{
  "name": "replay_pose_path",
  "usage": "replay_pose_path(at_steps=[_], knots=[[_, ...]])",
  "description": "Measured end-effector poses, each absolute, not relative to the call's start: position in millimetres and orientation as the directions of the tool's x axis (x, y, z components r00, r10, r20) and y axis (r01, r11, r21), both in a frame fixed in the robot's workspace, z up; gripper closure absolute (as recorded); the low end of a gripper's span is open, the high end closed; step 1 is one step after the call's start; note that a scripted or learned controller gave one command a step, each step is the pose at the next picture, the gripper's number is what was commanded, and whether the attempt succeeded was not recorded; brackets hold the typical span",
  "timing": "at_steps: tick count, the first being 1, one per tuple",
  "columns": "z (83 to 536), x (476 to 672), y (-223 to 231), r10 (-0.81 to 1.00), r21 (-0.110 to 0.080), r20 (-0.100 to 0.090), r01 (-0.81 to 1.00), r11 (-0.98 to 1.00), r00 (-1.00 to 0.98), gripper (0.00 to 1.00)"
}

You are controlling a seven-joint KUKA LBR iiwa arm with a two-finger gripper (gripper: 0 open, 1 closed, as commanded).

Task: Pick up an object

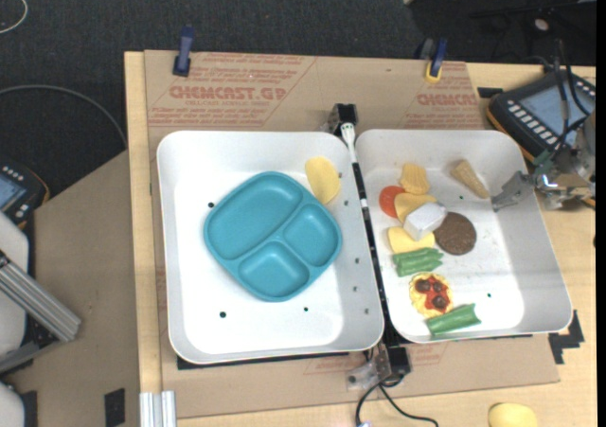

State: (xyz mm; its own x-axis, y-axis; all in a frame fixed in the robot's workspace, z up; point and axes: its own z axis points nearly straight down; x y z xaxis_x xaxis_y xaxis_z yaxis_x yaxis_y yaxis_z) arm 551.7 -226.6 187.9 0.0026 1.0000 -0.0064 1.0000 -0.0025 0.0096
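Note:
The right bin [530, 264] holds several toy foods: a tan wedge [469, 179], a red tomato slice [391, 200], yellow pieces [414, 177], a white block [424, 219], a brown patty [455, 233], green beans [417, 260], a small pizza [432, 293] and a pea pod [453, 320]. In the left bin [189, 302] lie a blue divided plate [273, 236] and a yellow chip [322, 179]. My gripper [512, 192] reaches in over the right bin's upper right rim, just right of the tan wedge. Nothing shows in its grasp.
A teach pendant [540, 113] with cables sits at the bench's far right corner, beside the arm. Two clamps [183, 51] [436, 58] hold the cardboard sheet at the back edge. A yellow object [511, 414] lies off the bench front right.

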Motion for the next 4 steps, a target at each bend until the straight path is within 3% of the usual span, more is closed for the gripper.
replay_pose_path(at_steps=[1,2,3,4], knots=[[81,523.5,-169,1.000,-0.011,0.006,1.000,0.003,-0.003,0.00],[178,573.2,-227,1.000,0.012,-0.007,1.000,0.000,0.000,0.00],[81,532.2,-180,1.000,-0.006,0.005,1.000,-0.001,0.001,0.00],[98,536.3,-183,1.000,0.007,-0.002,1.000,0.000,0.000,1.00]])
